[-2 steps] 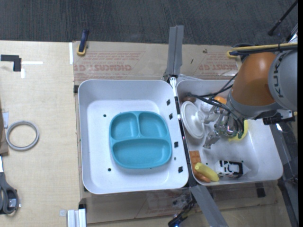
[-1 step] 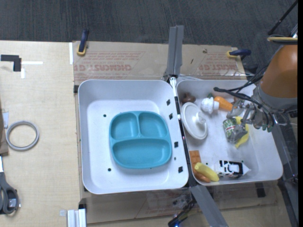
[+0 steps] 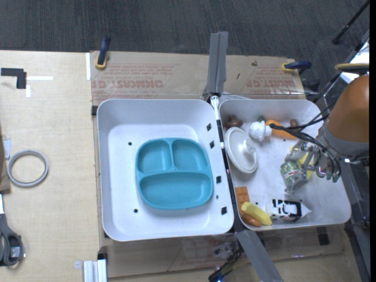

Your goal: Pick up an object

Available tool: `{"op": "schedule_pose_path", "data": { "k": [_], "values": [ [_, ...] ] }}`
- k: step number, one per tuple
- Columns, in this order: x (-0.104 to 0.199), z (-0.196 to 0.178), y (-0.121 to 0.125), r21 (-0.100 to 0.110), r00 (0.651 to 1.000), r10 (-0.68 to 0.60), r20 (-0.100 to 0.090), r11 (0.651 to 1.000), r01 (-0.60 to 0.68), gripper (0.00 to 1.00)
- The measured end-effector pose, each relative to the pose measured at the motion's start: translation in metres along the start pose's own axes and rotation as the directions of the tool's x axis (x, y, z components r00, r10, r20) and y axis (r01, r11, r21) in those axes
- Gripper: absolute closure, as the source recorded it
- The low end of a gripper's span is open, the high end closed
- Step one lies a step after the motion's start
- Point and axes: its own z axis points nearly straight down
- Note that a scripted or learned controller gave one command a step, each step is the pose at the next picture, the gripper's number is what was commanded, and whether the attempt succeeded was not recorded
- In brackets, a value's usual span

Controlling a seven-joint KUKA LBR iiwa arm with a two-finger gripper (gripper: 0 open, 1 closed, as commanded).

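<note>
Gripper (image 3: 301, 160) low in rt bin (image 3: 329, 216), over greenish obj (image 3: 291, 172); finger state can't tell.

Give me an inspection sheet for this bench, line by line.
Surface: two white bins side by side on a cardboard-covered bench.
Job's things: right bin holds a white lid, banana, orange carrot, black-and-white box, greenish wrapped item.
Clutter: blue divided plate in left bin; tape roll, scissors.
Hand: hand low in right bin; fingers unclear.
Cables: black cables by wrist.
Surroundings: dark carpet.
</note>
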Motion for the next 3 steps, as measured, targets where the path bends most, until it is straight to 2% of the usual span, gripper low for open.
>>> {"op": "schedule_pose_path", "data": {
  "k": [1, 2, 3],
  "values": [
    [-0.002, -0.010, 0.002, 0.001, 1.000, -0.004, 0.004, 1.000, 0.004, 1.00],
    [0.036, -0.136, 0.049, -0.001, 0.999, 0.041, 0.001, 0.999, -0.041, 1.00],
    [0.036, -0.015, -0.005, 0.000, 1.000, -0.013, 0.012, 1.000, 0.013, 1.00]
  ]
}}
